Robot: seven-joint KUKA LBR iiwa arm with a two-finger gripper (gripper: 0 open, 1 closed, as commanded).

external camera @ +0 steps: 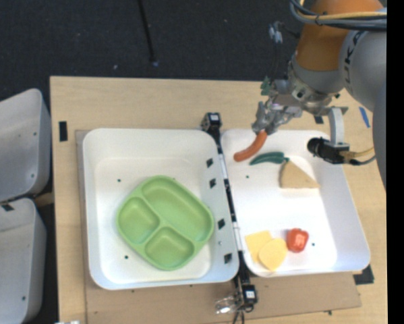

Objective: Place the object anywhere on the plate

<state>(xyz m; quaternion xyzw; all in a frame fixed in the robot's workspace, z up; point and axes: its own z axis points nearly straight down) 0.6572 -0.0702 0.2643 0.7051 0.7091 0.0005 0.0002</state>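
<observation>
A green three-compartment plate [164, 221] lies in the left bin [94, 181] with nothing on it. An orange-red hot dog [250, 146] hangs tilted over the back left of the right bin [343, 214]. My gripper [265, 126] is shut on the upper end of the hot dog. Its lower end points down to the left, near the divider between the bins.
In the right bin lie a green chilli pepper [268, 158], a tan bread wedge [296, 177], a red tomato-like piece [297, 239] and yellow cheese pieces [266, 248]. A black clip [211, 121] sits at the top of the divider.
</observation>
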